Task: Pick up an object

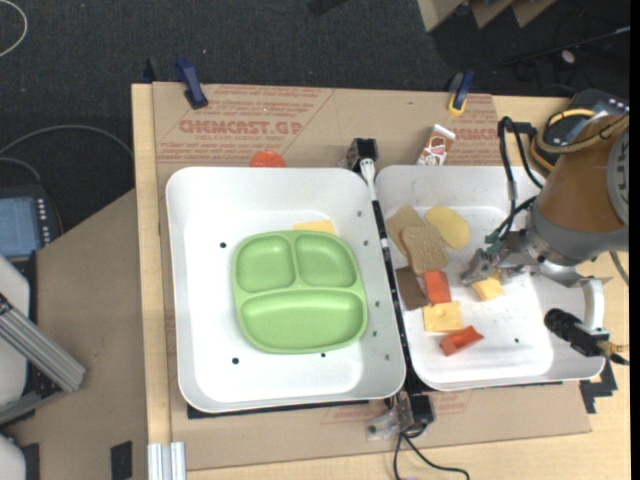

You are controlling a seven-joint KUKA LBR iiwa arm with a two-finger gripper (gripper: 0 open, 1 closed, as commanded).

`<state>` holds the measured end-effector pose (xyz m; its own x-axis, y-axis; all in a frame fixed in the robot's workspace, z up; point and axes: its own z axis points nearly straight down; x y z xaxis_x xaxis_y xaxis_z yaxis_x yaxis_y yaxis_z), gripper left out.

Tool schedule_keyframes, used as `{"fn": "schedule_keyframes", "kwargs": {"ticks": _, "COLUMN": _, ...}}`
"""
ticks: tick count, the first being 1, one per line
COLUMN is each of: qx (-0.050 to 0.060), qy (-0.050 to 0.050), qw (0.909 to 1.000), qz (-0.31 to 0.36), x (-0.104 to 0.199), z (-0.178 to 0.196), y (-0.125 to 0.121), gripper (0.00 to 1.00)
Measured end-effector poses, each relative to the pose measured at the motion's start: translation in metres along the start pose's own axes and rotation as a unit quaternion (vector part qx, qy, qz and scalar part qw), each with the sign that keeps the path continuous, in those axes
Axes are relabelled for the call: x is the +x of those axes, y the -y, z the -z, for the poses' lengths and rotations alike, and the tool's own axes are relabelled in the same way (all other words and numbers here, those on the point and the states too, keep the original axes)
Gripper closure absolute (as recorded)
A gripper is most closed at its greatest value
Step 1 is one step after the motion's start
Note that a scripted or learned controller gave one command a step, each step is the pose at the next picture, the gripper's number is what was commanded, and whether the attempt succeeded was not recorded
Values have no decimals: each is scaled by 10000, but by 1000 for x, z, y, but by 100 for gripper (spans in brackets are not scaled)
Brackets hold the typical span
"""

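Yellow foam cube lies in the right white bin, just beside the fingers.
Whether the fingers are spread or pressed together cannot be told. Recommended: centre the gripper over the cube, clear of neighbouring pieces, before closing.

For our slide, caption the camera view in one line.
Arm lowers its gripper over food pieces in the right bin; green tray in the left bin.

The bench (brown, printed board) bears two white bins side by side, perhaps touching.
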<state>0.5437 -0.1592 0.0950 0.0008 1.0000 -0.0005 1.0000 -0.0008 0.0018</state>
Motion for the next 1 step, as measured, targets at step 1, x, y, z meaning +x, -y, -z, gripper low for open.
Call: {"fn": "schedule_keyframes", "kwargs": {"ticks": 1, "qx": -46, "qy": -15, "qw": 10000, "qz": 60, "x": 93, "z": 96, "y": -9, "gripper": 100}}
